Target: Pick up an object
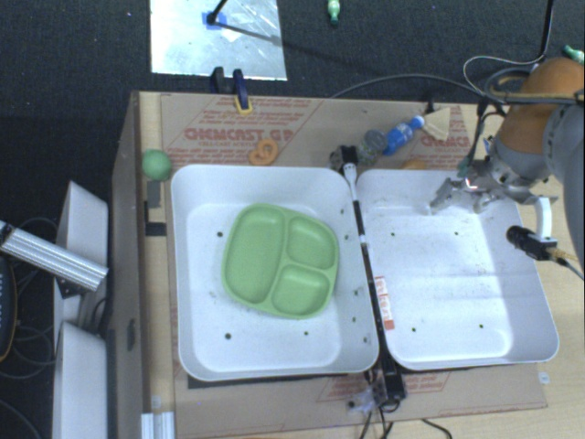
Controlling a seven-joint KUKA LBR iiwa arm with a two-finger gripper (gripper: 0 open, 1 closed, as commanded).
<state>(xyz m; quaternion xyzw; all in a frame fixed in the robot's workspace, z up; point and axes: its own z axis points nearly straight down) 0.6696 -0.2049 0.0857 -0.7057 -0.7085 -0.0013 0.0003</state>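
gripper (pixel 457 195) is seen over the right bin (pixel 512 337), near its far rim; fingers appear spread, nothing between them. green divided plate (pixel 279 262) lies flat in the left bin (pixel 196 337), well apart from the fingertips, across the divider. a rim edge should be targeted, since the flat face offers no purchase.

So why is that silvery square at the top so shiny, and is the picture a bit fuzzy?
In the camera view, the silvery sheet throws back the light in bright streaks; the white bins look pale and a little washed out; the green divided plate casts a soft shadow at its lower edge; the gripper looks slightly blurred, its details hard to make out.
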